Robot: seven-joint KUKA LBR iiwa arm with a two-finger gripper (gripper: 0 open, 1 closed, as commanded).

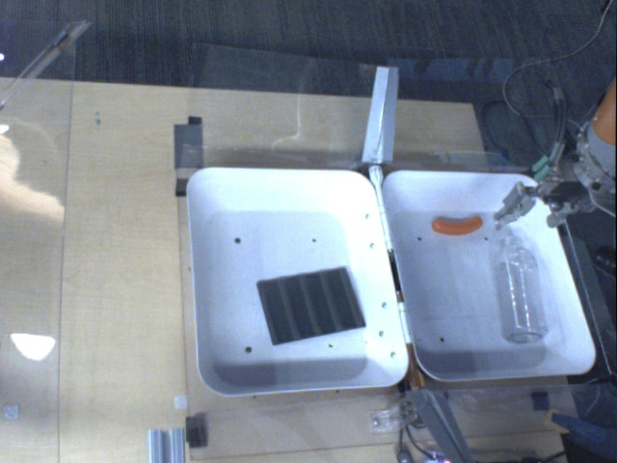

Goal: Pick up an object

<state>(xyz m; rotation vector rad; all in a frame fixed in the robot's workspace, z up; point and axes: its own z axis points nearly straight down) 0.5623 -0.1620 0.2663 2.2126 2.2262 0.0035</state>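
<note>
Gripper: the gripper (516, 205) is seen at the far right corner of the right bin (578, 355), above its back rim. Nothing is seen between its tips, so no object is held. Whether it is spread or closed cannot be told, because the parts are small and blurred at this place.

Arm: the arm (598, 157) is brought in from the right edge, with the orange band just visible at the border. It is held high and to the side, probably so that the bin floor stays free for the approach.

Nearest object: an orange sausage-shaped piece (456, 225) is laid flat near the back wall of the right bin, just beside the gripper, on its left. It is apart from the gripper.

Second object: a clear plastic bottle (519, 292) is laid on its side below the gripper, with its neck pointed to the back wall. It is hard to see against the white floor, and it is judged able to roll when it is touched.

Left bin: in the left bin (222, 201) a dark ribbed tray (310, 304) is laid flat and a little turned, well apart from the gripper.

Step in hand: the pick is judged as not yet done. The orange piece is the closest candidate; a descent and a small move to the left are probably needed.
</note>
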